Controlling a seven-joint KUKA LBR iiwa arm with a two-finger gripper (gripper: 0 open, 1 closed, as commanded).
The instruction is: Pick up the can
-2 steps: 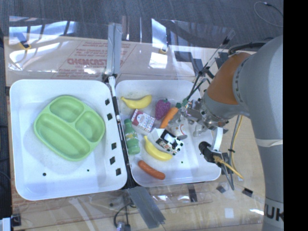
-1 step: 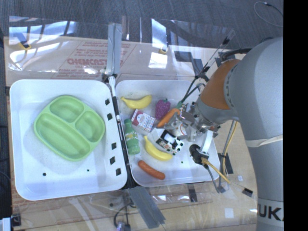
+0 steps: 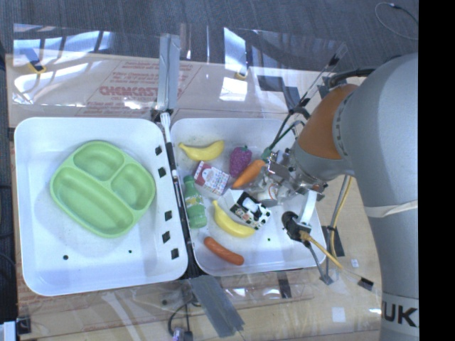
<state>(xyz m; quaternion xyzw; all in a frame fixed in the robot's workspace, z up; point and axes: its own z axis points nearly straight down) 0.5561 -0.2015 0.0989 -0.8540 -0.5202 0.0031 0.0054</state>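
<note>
Firstly, at the near edge of the right bin [image 3: 213, 265] you will find a red-orange sausage [image 3: 223, 251] lying flat on the floor, apart from the other items. Just beyond it lies a yellow banana [image 3: 231, 222], and a small black-and-white patterned item [image 3: 250, 210] rests against that banana's right end. To the left, a green bottle [image 3: 193, 203] lies along the wall that divides the two bins.

Next, the gripper [image 3: 276, 182] sits low over the right-hand middle of this bin, just beyond the black-and-white item, with the grey arm [image 3: 377, 141] and its orange band [image 3: 321, 130] reaching in from the right. Cables and wrist hardware crowd the tool, so you should record its state as one I cannot tell. Nothing is visibly held.

As for the can, I cannot identify it with confidence among the items. The area directly beneath the gripper is cluttered and unclear.

Further back, a red and white carton [image 3: 211, 178] lies left of centre. An orange carrot [image 3: 248, 174] lies tilted just left of the gripper, its upper end near a purple item [image 3: 239, 160]. A second banana [image 3: 201, 150] lies near the far wall.

Meanwhile, the left bin [image 3: 28, 190] holds a green divided plate [image 3: 103, 187], set flat. Beyond both bins, a clear sheet with red print [image 3: 128, 87] lies across the bench.
</note>
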